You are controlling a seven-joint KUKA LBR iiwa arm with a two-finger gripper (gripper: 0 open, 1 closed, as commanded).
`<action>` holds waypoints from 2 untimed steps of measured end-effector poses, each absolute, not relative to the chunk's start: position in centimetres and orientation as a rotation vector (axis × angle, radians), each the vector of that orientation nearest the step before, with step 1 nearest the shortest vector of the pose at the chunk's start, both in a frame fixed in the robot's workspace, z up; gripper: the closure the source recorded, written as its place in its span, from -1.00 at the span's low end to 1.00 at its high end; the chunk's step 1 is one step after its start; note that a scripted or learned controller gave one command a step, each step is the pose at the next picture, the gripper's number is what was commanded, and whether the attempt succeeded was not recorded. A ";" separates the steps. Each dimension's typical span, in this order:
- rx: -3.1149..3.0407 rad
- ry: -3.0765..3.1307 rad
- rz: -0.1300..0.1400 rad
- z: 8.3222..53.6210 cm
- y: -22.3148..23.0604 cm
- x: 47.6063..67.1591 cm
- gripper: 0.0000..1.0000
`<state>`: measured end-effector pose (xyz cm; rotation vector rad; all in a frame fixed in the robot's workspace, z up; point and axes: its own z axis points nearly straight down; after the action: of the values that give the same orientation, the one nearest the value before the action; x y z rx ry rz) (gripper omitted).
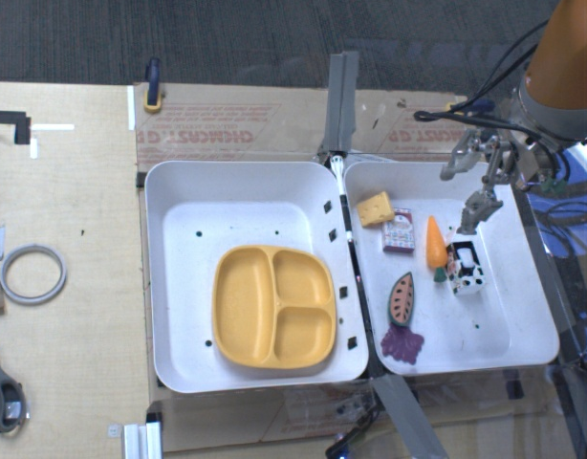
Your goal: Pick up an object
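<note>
Two white bins sit side by side on the bench. The left bin point(179, 256) holds a yellow plate point(273, 306) with three compartments, lying flat toward the bin's near right part. The right bin point(523, 323) holds six small things, all in its left half. A cheese wedge point(375, 208) lies farthest back, with a small pink-and-white carton point(399, 230) just beside it on the near right. A toy carrot point(435, 242) stands lengthwise to the right of the carton, and a black-and-white toy point(465, 266) lies just beside the carrot's near end. Nearer the front edge, a watermelon slice point(401, 299) lies tilted, and a purple grape bunch point(402, 345) sits right below it, close to touching.

Behind the bins lies a strip of cardboard point(227, 127) with red print that reads upside down and mirrored; the letters are too faint to make out. The carton's print is too small to read. A roll of grey tape point(31, 273) lies on the bench well to the left.

The arm point(561, 55) comes in from the upper right, its orange band at the frame's corner. The gripper point(477, 208) hangs over the back of the right bin, pointing down, above and to the right of the carrot. Whether it is wide or narrow I cannot tell. Nothing shows in its grasp.
</note>
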<state>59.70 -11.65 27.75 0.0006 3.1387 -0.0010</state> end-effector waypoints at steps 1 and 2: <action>0.134 3.136 -0.001 17.9 -16.1 56.9 -1.00; 0.409 3.090 -0.005 10.2 -16.9 56.8 -1.00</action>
<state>56.81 -16.91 10.23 0.4091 3.0900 -0.0047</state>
